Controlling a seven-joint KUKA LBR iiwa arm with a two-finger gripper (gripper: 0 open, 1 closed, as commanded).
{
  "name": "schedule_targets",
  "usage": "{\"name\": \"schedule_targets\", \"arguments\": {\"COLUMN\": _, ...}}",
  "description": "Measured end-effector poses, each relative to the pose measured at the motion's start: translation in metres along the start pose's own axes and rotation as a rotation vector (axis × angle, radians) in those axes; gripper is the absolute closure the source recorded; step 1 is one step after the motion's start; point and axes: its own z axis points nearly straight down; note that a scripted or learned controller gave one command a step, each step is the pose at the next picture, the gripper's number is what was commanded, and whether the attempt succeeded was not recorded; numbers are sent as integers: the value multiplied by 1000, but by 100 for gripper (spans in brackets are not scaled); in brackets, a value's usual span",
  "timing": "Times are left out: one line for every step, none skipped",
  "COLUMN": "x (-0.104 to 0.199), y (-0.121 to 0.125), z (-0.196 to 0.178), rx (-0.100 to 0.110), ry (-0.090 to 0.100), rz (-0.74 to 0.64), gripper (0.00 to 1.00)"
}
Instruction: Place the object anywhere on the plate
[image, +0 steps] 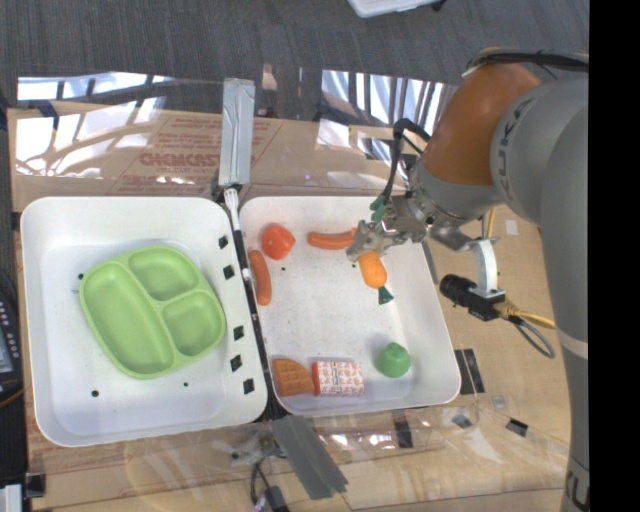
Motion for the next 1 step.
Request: {"name": "schedule_targets", "arguments": {"x": 69, "y": 47, "z": -19, "rx": -5, "ry": 1, "rz": 0, "gripper": 100}}
